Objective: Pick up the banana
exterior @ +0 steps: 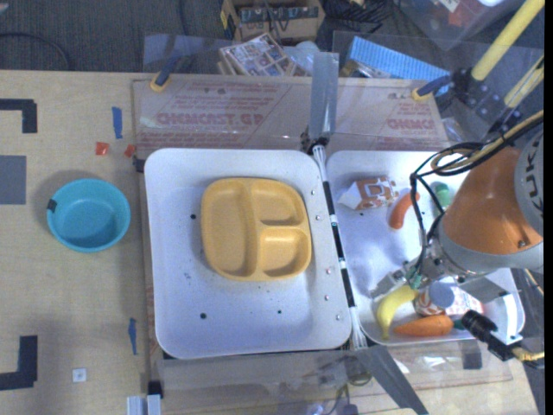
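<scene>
The banana (394, 305) lies in the right bin (367, 249) beside a carrot (423, 325) — not lifted yet. The tool (413, 279) hovers just above it, but whether it is apart or together cannot be told — the grasp and the lift remain.

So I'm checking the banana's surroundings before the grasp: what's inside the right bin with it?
Right bin holds the banana, a carrot beside it, another carrot, a small carton and something green. The arm covers the rest.

Even, bright overhead light fills the bench, washing the white bins (173, 258) nearly featureless. Glare streaks the clear panel (225, 115) at upper centre. Soft shadows pool under the arm (492, 214) at right. Focus is slightly soft throughout, corners darker.
</scene>
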Robot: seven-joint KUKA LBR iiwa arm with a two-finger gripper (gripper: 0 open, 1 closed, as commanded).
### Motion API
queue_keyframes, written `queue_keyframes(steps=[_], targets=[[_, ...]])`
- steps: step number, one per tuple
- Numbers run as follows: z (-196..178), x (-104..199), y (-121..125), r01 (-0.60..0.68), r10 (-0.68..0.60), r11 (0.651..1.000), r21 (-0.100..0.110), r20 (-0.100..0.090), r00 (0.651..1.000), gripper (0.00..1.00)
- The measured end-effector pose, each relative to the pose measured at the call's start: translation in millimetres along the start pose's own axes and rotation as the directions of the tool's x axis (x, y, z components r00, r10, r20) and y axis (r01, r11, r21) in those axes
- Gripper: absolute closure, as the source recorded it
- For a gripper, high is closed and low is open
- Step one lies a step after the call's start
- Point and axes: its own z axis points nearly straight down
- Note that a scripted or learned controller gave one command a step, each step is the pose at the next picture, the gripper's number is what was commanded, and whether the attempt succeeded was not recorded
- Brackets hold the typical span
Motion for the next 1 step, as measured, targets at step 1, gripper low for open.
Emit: queue_keyframes(steps=[1], targets=[[11.3, 0.4, -1.6, -0.122, 0.122, 0.992, 0.006, -0.006, 0.992, 0.0]])
